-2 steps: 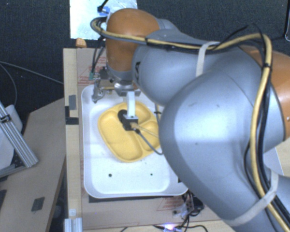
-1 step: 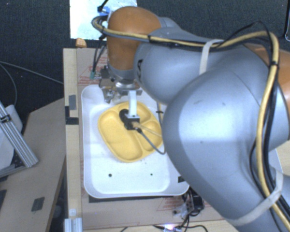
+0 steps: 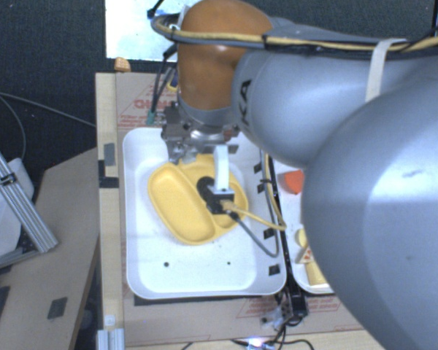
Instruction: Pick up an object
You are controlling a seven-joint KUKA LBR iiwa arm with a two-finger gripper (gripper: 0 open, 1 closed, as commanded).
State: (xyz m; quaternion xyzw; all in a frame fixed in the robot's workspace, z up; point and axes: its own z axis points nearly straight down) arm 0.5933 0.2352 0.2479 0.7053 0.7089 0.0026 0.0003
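Nearest, at 6 o'clock: bare floor of the left shallow white bin (image 3: pixel 182 279). Just beyond, near the bin's middle: a yellow oval plastic dish (image 3: pixel 177 203), lying flat on the bin floor with its long axis running from 11 to 5 o'clock. Overlaps a second yellow piece (image 3: pixel 236 195) on its 3 o'clock side, partly hidden, shape unclear. At the dish's 12 o'clock end: the gripper (image 3: pixel 190 150), low over the rim, either touching it or just short of it, hard to say which. Open or closed: equally impossible to tell from this angle. Off at 3 o'clock, in the right white bin (image 3: pixel 306 286), mostly covered by the arm: an orange lump (image 3: pixel 293 181) and, nearer the front, a pale yellow thing (image 3: pixel 312 268). Farther back, at 12 o'clock: a brown cardboard sheet (image 3: pixel 135 108) under the bins.

Judging by this: approach looks complete, with the gripper down at the dish. No grasp confirmed, and the dish not yet lifted. Left to do: secure a hold on the rim, then raise the dish clear of the bin.
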